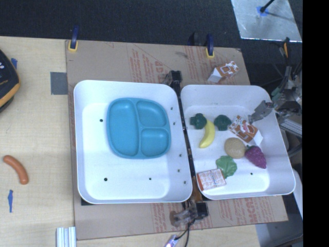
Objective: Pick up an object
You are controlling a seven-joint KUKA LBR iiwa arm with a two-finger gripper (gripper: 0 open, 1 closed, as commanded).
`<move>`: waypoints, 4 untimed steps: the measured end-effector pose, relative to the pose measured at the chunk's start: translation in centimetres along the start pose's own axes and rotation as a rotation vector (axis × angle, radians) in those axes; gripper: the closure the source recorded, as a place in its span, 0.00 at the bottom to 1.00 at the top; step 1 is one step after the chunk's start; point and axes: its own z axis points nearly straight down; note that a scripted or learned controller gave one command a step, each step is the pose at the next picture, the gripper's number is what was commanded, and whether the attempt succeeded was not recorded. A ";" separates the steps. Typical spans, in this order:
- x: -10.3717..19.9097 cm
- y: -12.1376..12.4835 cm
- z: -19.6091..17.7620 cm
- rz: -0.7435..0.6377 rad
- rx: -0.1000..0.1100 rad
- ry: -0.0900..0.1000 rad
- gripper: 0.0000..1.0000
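The snack pack (244,128), a crinkly red-and-white packet with print too small to read, lay in the right bin (276,187), just below-left of the gripper (261,110). Whether the gripper was clenched or released could not be told. Near the pack lay a yellow banana (207,134), two knobbly broccoli (198,120), a round potato (235,147), purple grapes (256,156), lettuce (226,165) and a carton (211,179). A smooth blue tray (138,127) sat in the left bin (92,189).

yellow banana (207,134), upright among toy food, right bin (277,187)
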 end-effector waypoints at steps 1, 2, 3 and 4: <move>6.1 7.7 13.7 -0.002 0.005 0.002 0.00; 3.1 9.6 -0.3 0.001 -0.003 -0.001 0.00; -1.9 9.9 5.5 0.003 0.003 -0.001 0.00; 3.3 4.0 13.4 0.000 0.002 0.000 0.00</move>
